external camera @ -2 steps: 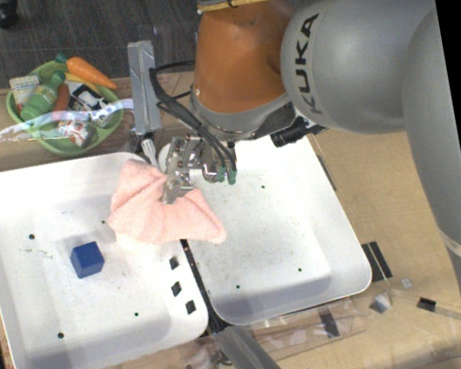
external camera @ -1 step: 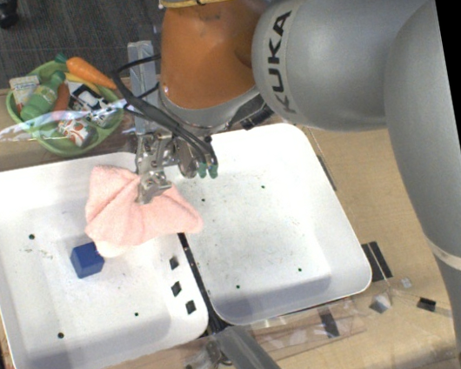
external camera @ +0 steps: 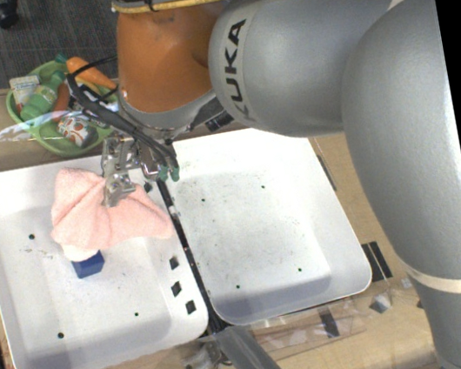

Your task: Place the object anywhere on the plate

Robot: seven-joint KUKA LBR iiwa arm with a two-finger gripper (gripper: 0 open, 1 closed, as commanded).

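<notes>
A: Far-left corner of the bench first, a green bowl (external camera: 45, 137) heaped with packets. Then the left bin (external camera: 30, 347), with a small blue block (external camera: 88, 265) left of centre, tucked against the near hem of a pink cloth (external camera: 99, 213).

B: And the gripper (external camera: 122, 188)?

A: Down on the cloth's right part, near the bin's far edge. Fingers buried in folds, so cannot tell how far open, or whether gripping. Block just below and left, apart from it.

B: Further right?

A: Right bin (external camera: 319, 287), speckled white.
</notes>
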